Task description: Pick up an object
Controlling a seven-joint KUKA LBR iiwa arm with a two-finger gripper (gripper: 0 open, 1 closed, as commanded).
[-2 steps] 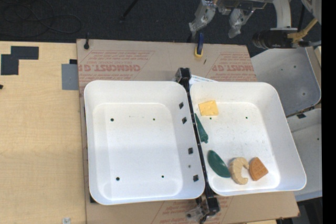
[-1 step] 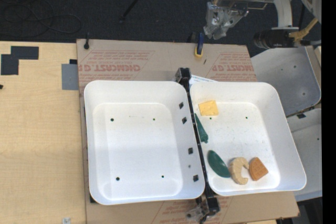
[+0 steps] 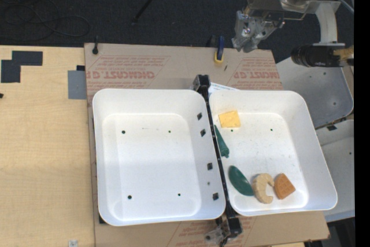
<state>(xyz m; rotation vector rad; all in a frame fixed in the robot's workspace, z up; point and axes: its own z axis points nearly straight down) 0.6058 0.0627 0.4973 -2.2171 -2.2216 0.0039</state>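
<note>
Our gripper point(image 3: 247, 39) hangs high beyond the right bin point(image 3: 309, 124), grip state unclear, so we should descend squarely over the yellow block point(image 3: 229, 119) at the bin's far left, well apart from neighbours.

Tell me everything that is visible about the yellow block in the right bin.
The yellow block is a small, flat, roughly square piece, pale yellow with a matte look, perhaps foam or sponge. It lies flat on the floor of the right bin, in the far left part, near the divider between the bins. It looks whole and touches no other object; the dark green piece lies just in front of it, apart. The gripper hangs well above and beyond the bin.
</note>
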